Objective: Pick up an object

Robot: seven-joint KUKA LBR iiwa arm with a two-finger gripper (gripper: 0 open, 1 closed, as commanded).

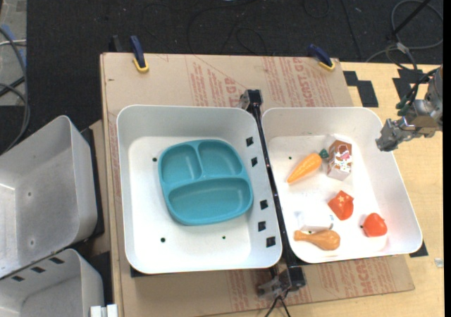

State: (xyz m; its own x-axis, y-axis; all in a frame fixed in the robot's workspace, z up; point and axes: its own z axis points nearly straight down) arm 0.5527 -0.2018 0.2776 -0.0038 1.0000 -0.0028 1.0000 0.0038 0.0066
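Note:
Several toy foods lie in the right white bin (pixel 317 115): an orange carrot (pixel 305 167), a small printed carton (pixel 340 159), a red strawberry-like piece (pixel 341 205), a red tomato-like piece (pixel 374 225) and a tan drumstick (pixel 318 238). My gripper (pixel 390 138) hangs at the bin's right rim, above and to the right of the carton, apart from all the foods. It points down and to the left.
The left white bin (pixel 141 125) holds a teal divided plate (pixel 206 180). Both bins rest on a cardboard sheet (pixel 211 76) held by two clamps (pixel 139 55). More white tubs (pixel 42 189) stand off the bench at the left. Cables lie on the dark floor behind.

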